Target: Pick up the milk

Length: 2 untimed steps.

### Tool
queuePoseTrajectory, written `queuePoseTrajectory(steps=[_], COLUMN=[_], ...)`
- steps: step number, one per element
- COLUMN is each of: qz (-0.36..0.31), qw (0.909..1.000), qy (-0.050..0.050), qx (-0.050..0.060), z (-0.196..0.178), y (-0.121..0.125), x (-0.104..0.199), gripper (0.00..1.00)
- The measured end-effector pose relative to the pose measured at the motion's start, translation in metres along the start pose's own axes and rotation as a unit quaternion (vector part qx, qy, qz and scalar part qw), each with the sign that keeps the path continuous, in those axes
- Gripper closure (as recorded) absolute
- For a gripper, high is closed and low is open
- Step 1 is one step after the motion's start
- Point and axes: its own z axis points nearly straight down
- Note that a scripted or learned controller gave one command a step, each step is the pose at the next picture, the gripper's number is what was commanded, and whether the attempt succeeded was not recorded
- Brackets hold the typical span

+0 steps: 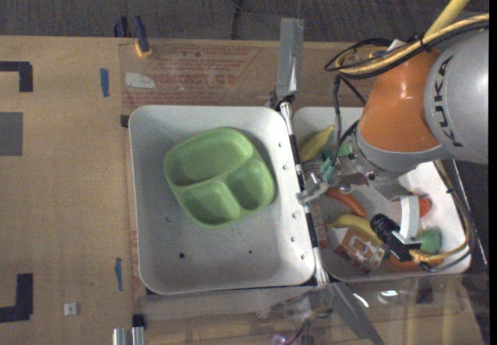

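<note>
The hand (314, 186) hangs over the left edge of the right bin (439, 180), right of the frame's centre; I cannot tell whether it is spread or pressed together. The milk (354, 249), seemingly a small carton, lies lower in the bin, against a banana (351, 223). Such crowding could make a grab catch the banana instead. The arm (411, 110) hides the bin's upper part.

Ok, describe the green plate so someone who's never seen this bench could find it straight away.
Look at the two white bins side by side and take the left bin. The green plate lies in its upper middle. It is rounded and split into three compartments, unlike the small yellow bananas in the right bin.
</note>
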Motion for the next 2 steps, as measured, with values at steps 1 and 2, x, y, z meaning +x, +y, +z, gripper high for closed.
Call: queuePoseTrajectory(steps=[1,2], qz=[0.175,0.054], qw=[0.9845,0.9986], qy=[0.001,0.001], qx=[0.002,0.002], z=[0.001,0.000], y=[-0.049,-0.046], x=[-0.042,-0.022], gripper=[0.00,0.00])
